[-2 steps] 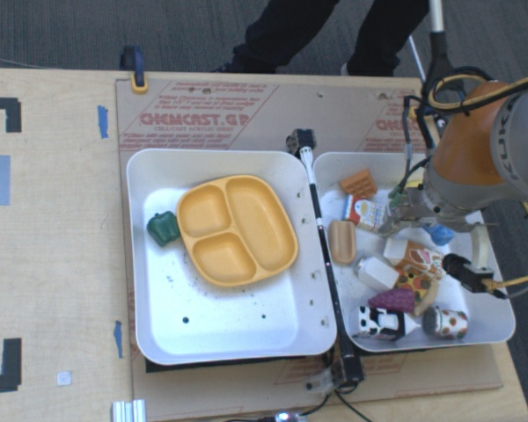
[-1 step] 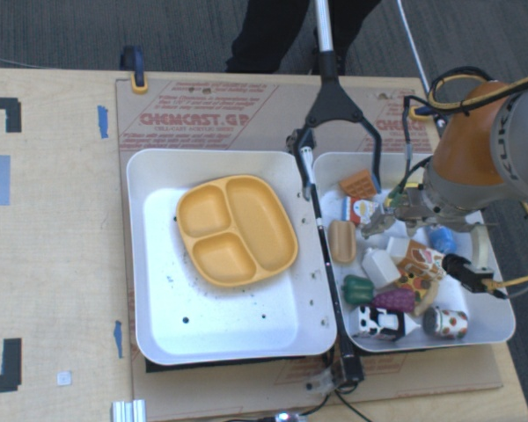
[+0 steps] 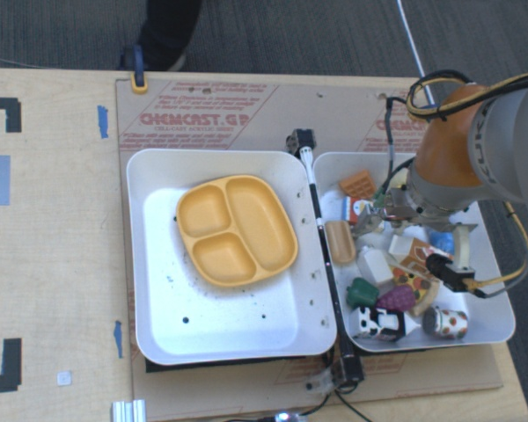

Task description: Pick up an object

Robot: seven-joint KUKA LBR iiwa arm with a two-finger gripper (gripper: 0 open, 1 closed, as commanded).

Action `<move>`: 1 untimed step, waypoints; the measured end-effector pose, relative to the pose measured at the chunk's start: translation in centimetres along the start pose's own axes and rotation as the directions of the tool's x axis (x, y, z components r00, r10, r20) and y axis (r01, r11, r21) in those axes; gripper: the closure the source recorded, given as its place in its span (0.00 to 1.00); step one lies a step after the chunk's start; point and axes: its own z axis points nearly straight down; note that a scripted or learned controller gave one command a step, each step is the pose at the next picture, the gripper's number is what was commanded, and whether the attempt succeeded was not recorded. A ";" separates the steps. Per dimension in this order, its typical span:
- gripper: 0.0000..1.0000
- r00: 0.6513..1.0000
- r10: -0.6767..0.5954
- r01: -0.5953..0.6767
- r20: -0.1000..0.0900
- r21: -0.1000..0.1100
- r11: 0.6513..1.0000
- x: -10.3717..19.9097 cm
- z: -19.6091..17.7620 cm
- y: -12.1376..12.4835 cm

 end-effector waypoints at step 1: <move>0.00 1.000 -0.007 0.008 -0.010 0.053 0.999 0.4 0.1 6.5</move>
